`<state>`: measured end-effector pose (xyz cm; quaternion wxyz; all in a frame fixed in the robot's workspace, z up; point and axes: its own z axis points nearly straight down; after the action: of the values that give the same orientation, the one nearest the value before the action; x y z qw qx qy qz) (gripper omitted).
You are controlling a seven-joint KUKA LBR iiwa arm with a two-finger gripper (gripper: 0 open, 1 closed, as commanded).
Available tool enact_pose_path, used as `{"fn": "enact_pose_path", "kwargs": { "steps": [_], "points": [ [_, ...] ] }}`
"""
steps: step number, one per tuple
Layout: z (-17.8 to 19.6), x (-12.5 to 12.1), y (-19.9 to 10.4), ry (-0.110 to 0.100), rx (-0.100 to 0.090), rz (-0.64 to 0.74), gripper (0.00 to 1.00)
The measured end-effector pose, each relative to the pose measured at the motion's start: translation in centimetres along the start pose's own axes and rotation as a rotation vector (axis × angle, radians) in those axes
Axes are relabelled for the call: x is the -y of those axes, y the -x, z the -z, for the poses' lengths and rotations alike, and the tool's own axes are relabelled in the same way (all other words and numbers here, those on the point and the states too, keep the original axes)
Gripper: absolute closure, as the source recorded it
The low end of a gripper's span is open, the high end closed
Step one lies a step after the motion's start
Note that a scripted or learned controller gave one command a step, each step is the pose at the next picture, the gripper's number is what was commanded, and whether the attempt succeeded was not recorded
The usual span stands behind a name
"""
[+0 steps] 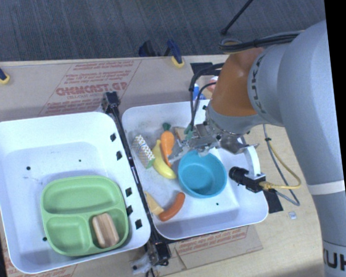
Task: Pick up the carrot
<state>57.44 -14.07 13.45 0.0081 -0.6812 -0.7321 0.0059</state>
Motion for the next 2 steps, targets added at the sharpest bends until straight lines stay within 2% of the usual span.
{"fn": "enact_pose_path", "kwargs": {
  "steps": [1, 2],
  "points": [
    [-4.3, -4.8, -4.5, 0.012, 0.002, -0.15, 0.0],
    [-3.1, -4.9, -4.4, 0.014, 0.004, -0.142, 1.0]
  ]
}}
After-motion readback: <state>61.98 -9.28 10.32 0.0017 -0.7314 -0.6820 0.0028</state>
